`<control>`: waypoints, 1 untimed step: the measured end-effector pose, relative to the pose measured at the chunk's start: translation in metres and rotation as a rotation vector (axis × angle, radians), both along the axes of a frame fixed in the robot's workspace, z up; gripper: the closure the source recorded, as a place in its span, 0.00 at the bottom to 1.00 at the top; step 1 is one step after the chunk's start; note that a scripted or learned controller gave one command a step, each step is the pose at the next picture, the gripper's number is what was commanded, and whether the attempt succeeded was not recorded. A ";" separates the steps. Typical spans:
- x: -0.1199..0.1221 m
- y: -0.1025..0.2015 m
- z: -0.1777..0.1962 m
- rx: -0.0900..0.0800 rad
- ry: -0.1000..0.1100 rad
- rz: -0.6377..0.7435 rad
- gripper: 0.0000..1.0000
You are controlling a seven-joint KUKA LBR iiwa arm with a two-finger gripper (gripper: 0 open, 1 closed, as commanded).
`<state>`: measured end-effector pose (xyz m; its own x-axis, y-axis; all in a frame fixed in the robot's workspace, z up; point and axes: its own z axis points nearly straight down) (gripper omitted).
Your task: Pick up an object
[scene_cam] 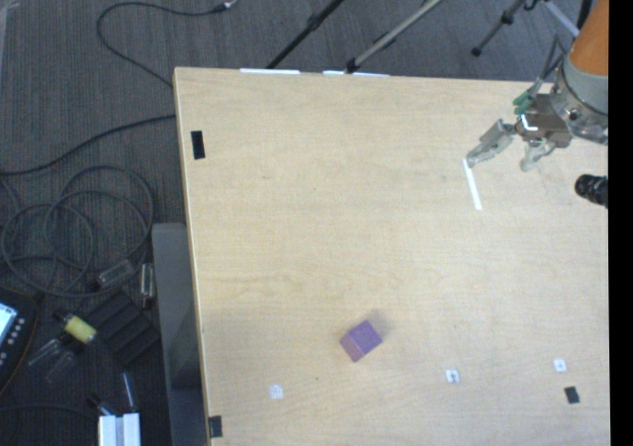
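A small purple cube (361, 340) lies on the pale wooden bench top (326, 207), toward the front and a little left of the middle. My gripper (510, 151) hangs at the far right, well away from the cube and above the bench's back right part. Its two fingers are spread open with nothing between them.
A thin white strip (473, 184) lies on the bench just below the gripper. Small black and white markers (196, 144) dot the bench's left edge and front right corner. Cables, tripod legs and loose gear lie on the dark carpet off the bench's left and back edges.
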<state>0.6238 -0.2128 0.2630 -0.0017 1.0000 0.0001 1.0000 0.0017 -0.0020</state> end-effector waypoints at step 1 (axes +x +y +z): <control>-0.019 0.051 -0.159 0.001 0.001 0.108 0.00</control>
